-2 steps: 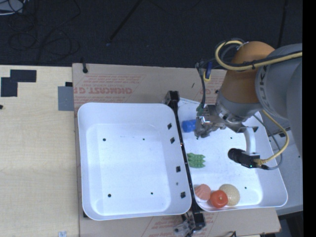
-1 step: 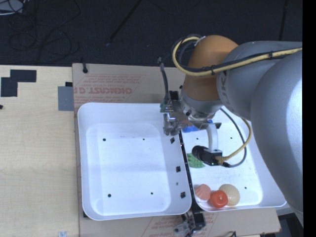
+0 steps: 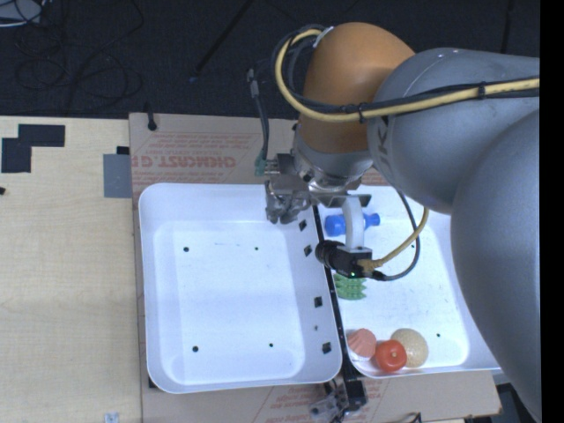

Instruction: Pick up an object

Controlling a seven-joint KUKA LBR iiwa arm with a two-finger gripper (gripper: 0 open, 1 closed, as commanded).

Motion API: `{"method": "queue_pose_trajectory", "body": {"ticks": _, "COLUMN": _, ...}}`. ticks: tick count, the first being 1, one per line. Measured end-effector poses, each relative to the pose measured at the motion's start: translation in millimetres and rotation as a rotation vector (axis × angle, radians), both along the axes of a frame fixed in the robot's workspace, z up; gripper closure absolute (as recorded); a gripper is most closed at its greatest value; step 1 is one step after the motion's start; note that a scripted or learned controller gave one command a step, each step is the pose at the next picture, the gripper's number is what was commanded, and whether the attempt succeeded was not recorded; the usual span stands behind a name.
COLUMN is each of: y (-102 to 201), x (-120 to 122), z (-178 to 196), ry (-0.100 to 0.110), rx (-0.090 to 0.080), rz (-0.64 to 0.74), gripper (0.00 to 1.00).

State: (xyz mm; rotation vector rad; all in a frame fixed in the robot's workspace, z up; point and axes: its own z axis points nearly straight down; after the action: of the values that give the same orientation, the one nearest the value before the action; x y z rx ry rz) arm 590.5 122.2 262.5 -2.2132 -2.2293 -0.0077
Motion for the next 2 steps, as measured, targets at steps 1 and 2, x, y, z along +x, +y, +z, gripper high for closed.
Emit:
{"method": "queue_pose_trajectory", "body": {"ticks": 1, "y": 49.0, "x": -2.2, "z": -148.8, "ry": 0.02, "rx": -0.006, "rz": -0.004, "gripper": 1.0}}
{"method": "queue_pose_trajectory", "body": {"ticks": 2, "y": -13.4, "x": 32.7, "z": -176.4, "ry": 0.006, "rx": -0.006, "rz": -0.012, "gripper": 1.0}}
